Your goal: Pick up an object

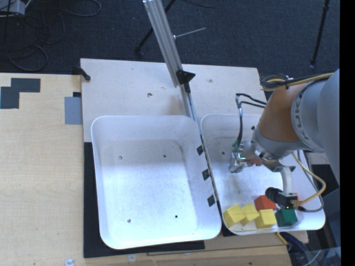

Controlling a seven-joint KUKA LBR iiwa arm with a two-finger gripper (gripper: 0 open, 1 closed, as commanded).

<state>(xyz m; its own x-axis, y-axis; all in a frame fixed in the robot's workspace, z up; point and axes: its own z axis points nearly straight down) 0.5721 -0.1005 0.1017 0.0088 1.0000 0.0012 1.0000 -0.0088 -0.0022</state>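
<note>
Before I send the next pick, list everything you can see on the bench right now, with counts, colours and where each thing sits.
Shallow white plastic bins: two, side by side; left bin, right bin.
Yellow blocks: three, clustered at the right bin's near edge, around and.
Orange-red block: one, just behind the yellow ones.
Green block: one, at the cluster's right end.
Slanted grey metal rail: one, rising from between the bins toward the back.
Grey arm with orange band: one, over the right bin.
Gripper: one, low over the right bin's middle, apart from the blocks; nothing visible in it.
</note>
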